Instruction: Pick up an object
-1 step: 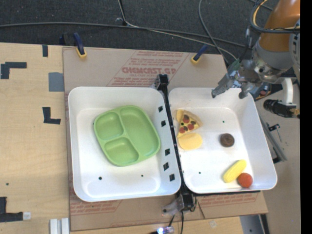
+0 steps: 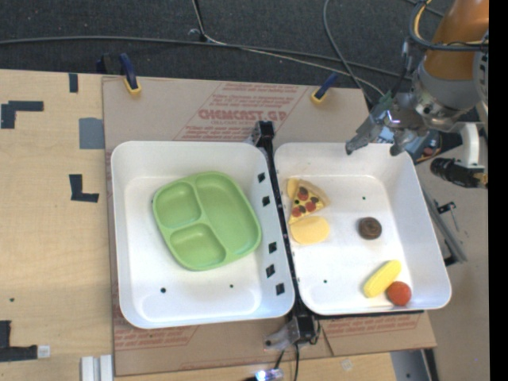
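The right bin [image 2: 413,182] holds a pizza slice [image 2: 304,198], a pale yellow oval piece [image 2: 309,230], a small brown round piece [image 2: 369,228], a yellow oblong piece [image 2: 382,278] and a red ball [image 2: 399,293] touching it. My gripper [image 2: 375,144] hangs over the bin's far rim, above and apart from all of these. Its two dark fingers [image 2: 355,143] are spread, so it is open with nothing between them.
A green divided plate [image 2: 206,221] lies in the left bin [image 2: 127,236]. A black divider [image 2: 274,213] runs between the bins. Cables [image 2: 349,46] loop across the dark back area toward the arm. Two clamps [image 2: 128,76] hold the cardboard base.
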Robot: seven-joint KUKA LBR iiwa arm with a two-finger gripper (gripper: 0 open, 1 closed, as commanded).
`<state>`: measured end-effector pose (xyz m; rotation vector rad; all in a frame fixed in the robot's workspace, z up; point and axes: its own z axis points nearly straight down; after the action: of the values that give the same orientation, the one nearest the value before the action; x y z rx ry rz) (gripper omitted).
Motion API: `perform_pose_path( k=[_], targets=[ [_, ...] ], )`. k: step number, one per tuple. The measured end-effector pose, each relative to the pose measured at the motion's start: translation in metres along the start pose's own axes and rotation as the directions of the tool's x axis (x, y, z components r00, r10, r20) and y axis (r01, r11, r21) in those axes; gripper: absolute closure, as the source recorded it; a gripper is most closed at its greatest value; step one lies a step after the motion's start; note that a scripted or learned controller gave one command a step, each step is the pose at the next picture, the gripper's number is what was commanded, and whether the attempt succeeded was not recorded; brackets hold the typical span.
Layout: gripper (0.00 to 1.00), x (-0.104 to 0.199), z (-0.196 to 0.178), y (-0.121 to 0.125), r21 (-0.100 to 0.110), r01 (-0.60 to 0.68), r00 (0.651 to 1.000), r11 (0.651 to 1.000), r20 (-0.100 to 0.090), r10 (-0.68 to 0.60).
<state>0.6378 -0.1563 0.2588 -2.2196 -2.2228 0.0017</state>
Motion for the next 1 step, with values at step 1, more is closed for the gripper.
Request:
perform_pose_path(
  k=[1],
  targets=[
    [0.0, -0.0042, 0.0625, -0.006, 0.006, -0.001, 1.0, 1.0, 0.0, 0.001]
  ],
)
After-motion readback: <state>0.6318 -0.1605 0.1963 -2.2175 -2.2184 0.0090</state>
